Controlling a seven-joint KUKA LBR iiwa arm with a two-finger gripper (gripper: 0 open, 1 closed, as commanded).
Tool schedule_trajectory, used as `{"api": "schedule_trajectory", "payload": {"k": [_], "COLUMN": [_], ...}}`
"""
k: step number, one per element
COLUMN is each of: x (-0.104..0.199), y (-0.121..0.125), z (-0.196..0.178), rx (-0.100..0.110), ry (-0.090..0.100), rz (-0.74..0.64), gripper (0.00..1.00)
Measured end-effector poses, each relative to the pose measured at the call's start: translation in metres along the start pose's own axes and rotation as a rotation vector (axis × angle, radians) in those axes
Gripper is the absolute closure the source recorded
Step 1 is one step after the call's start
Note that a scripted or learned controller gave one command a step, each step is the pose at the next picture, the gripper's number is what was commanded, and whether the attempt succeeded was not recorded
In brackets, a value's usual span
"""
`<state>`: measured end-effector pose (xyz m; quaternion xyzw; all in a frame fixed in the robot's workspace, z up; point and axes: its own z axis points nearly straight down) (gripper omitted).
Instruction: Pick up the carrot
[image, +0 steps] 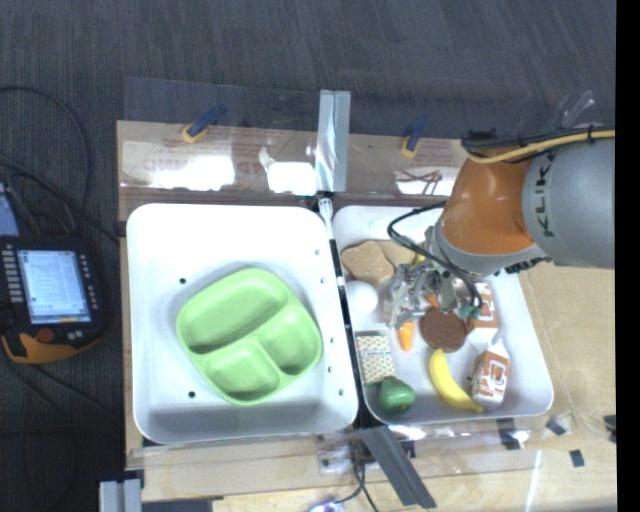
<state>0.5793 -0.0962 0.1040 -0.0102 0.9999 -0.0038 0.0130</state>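
Observation:
The carrot (406, 334) is a small orange piece lying in the right bin (530, 385), between a white egg-like object and a brown round cookie. My gripper (412, 300) hangs directly over the carrot's upper end, low in the bin, with the orange wrist band above it. The metal fingers straddle the carrot's top, and the carrot's lower end pokes out below them. The wrist hides part of the bin behind it.
In the right bin lie a banana (452, 381), a green pepper (395, 396), a checked packet (375, 357), a brown cookie (441, 329), small cartons (490, 374), a bread slice (368, 262). The left bin (150, 400) holds a green divided tray (250, 331).

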Motion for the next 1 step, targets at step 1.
{"api": "schedule_trajectory", "payload": {"k": [1], "x": [0.0235], "y": [0.077], "z": [-0.0842], "rx": [-0.01], "ry": [0.017], "rz": [-0.151], "gripper": [1.0]}}
